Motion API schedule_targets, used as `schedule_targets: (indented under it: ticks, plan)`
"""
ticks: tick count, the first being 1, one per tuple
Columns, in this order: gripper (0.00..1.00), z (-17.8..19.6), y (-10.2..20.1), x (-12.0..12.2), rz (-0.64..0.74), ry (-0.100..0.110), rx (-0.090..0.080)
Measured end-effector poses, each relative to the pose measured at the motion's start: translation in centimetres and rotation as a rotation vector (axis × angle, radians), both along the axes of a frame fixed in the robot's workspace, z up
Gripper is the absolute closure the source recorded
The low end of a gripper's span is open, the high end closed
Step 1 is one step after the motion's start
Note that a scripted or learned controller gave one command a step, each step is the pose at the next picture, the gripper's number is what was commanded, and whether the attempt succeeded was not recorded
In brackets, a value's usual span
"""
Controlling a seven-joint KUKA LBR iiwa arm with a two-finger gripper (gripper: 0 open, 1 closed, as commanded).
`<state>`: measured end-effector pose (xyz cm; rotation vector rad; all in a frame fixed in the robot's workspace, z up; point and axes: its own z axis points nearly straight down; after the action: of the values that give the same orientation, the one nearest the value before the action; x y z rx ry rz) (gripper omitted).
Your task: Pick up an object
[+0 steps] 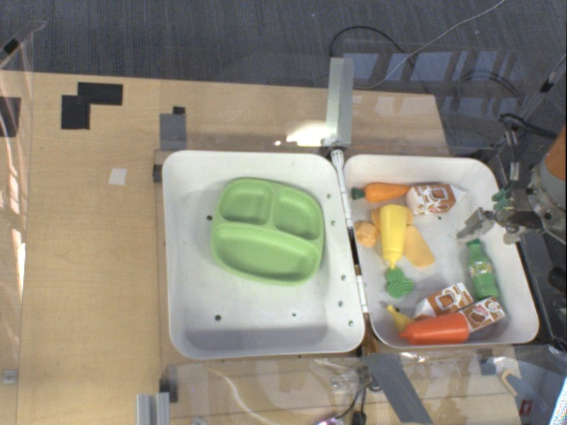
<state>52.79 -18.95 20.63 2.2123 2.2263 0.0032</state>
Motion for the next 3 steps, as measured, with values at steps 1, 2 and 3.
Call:
schedule_targets:
  ticks: [1,2,3]
  plan:
    - [0.00,-11.4,2.3,5.0,-0.211,-0.013,-0.001]
    - [0.00,-11.8,4.3,10.4,-0.086,-0.006,0.000]
    - [1.00,-10.4,4.4,10.7,-0.077,-0.014,-0.001]
